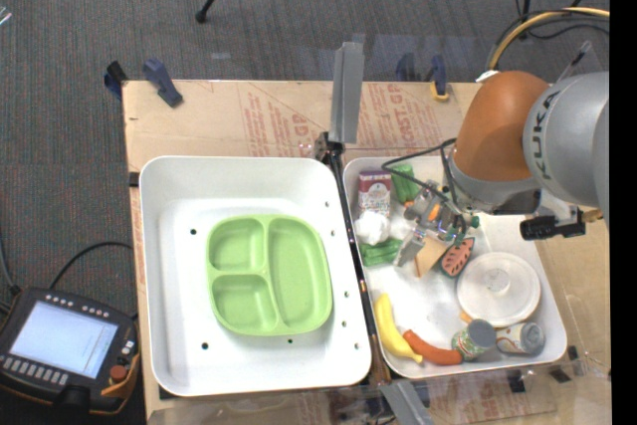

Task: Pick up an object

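Two shallow white bins are seen side by side on the bench. The left bin holds a green divided plate, which lies flat near its centre. The right bin is crowded with small objects. The arm is reached in from three o'clock, its orange band being held over the upper right part of that bin. The gripper is lowered into the bin's upper middle, pointing towards eight o'clock. Whether anything is gripped, and how the gripper stands, cannot be told from this view, since the parts are small and mixed with the clutter. At nine o'clock from the gripper a white ball is found, with a small red and white carton at eleven o'clock. A watermelon slice lies just beside the gripper at four o'clock, touching a tan wedge. A white round lid rests at four o'clock, further out. Along the bin's lower edge a banana is placed at seven o'clock, with an orange carrot-like piece touching its lower end. A handheld control pendant lies well apart, at eight o'clock from the bins.
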`<state>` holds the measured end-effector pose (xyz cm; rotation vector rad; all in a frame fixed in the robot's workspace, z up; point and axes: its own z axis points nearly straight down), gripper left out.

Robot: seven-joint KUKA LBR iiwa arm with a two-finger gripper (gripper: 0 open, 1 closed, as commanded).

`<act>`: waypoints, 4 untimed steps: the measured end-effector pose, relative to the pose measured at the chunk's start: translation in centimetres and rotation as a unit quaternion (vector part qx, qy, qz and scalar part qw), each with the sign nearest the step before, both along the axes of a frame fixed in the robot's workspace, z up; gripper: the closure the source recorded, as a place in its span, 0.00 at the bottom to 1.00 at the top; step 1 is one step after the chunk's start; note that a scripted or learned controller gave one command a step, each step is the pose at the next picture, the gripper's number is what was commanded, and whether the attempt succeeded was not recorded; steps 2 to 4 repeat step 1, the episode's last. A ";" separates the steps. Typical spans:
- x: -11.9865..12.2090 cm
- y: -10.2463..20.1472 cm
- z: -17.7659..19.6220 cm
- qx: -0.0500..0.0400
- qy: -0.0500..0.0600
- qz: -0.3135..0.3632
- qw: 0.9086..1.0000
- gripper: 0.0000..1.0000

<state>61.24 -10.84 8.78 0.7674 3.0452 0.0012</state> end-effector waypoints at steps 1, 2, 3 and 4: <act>1.6 -2.1 0.0 0.000 0.000 0.026 1.000 0.00; 1.6 -2.1 0.0 0.000 0.000 0.026 1.000 0.00; 1.6 -2.1 0.0 0.000 0.000 0.026 1.000 0.00; 1.6 -2.1 0.0 0.000 0.000 0.026 1.000 0.00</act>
